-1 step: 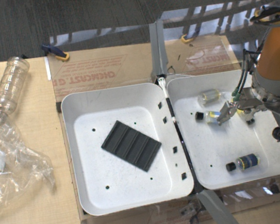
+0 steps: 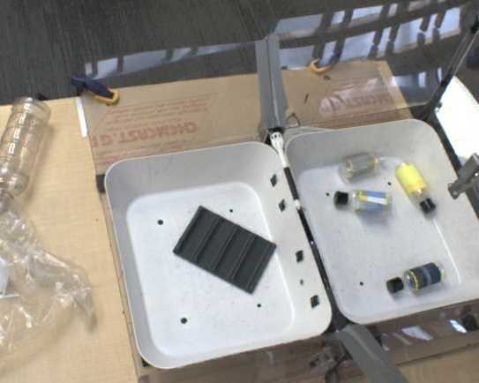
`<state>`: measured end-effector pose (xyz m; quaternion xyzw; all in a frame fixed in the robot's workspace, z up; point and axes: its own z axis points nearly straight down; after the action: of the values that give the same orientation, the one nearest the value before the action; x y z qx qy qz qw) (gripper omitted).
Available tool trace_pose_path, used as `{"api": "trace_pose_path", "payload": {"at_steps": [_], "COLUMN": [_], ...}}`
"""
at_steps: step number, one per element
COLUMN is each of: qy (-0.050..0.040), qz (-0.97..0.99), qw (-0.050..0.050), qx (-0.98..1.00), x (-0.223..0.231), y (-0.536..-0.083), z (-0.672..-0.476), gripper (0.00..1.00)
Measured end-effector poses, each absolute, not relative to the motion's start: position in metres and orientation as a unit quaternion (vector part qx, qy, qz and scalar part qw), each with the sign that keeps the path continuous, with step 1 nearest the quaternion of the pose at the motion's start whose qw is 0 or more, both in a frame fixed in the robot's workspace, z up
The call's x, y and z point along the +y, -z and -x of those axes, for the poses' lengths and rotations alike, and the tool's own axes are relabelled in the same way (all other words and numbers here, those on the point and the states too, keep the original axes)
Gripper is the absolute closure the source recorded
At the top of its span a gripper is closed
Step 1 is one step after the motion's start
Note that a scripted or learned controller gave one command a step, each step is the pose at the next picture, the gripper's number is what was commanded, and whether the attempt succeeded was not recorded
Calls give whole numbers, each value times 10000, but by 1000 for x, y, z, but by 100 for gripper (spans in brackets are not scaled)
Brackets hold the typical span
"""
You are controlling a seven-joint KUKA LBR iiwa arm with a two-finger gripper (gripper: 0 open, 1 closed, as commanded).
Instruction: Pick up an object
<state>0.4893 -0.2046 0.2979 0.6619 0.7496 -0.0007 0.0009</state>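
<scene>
Gripper [image 2: 474, 175] at the right rim of the right bin [image 2: 459, 225], only partly seen; wide or narrow could not be told. Nearest lay the yellow bottle [image 2: 412, 183], then a blue-labelled bottle [image 2: 365, 199], a clear bottle [image 2: 360, 164] and a dark bottle [image 2: 416, 278]. The left bin [image 2: 144, 272] held a ribbed black slab [image 2: 224, 248].
</scene>
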Motion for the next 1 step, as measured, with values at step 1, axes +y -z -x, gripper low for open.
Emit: {"api": "trace_pose_path", "payload": {"at_steps": [1], "qy": [9], "qz": [-5537], "qw": [-1], "qx": [8327], "x": [-223], "y": [-442], "z": [-482], "gripper": [0]}}
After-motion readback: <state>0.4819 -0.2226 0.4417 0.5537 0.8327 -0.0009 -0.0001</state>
